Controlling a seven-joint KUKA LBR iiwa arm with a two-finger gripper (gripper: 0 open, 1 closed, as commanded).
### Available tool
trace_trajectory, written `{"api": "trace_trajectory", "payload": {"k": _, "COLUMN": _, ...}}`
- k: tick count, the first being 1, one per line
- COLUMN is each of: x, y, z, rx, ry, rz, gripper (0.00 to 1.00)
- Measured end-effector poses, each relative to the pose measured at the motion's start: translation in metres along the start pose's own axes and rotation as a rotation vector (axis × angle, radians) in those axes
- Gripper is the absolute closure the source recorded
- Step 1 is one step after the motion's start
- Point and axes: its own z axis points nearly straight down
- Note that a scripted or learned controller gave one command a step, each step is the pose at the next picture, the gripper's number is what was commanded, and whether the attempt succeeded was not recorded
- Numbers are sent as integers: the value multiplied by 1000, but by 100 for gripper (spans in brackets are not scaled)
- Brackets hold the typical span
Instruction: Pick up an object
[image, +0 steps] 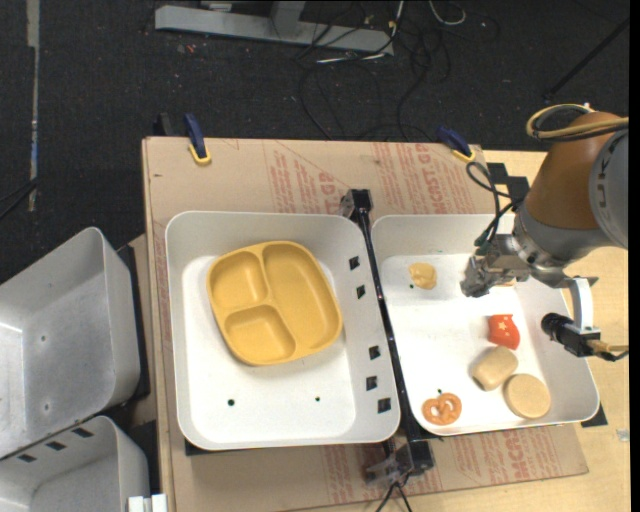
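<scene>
Five small food items lie scattered in the right bin (560, 410), so the gripper (478, 280) hangs above them beside the yellowish piece (423, 275), presumably choosing.

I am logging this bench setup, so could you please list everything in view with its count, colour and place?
Bins: two, white, side by side on the bench.
Divided plate: one, yellow, in the left bin.
Small pale yellow piece: one, right bin, far end.
Red piece: one, right bin, middle.
Tan pieces: two, right bin, near right corner.
Pretzel: one, orange, right bin, near edge.
Gripper: one, grey, above the right bin's far end.
</scene>
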Motion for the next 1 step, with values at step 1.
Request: {"api": "trace_trajectory", "payload": {"k": 1, "x": -10, "y": 6, "z": -55, "rx": 0, "ry": 0, "rz": -2, "gripper": 100}}
